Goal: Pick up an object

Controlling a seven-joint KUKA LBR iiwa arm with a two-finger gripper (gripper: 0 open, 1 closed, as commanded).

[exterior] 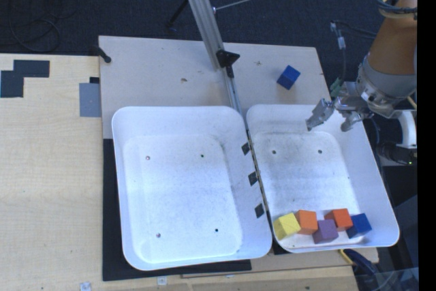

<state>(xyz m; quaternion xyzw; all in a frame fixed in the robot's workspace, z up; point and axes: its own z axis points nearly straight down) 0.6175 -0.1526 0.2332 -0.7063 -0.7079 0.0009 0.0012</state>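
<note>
Several small blocks lie in a cluster at the near edge of the right bin (354,167): a yellow block (287,224), an orange block (308,221), a purple block (325,230), a second orange block (340,217) and a blue block (359,224). Another blue block (288,77) lies on the bench behind the bins. My gripper (334,116) hangs above the far right corner of the right bin, well away from the cluster. Its fingers are spread apart with nothing between them.
The left bin (129,146) sits beside the right one, with black clips along the shared rim. A slanted metal rail (204,17) rises from behind the bins. A wooden table (48,167) lies to the left.
</note>
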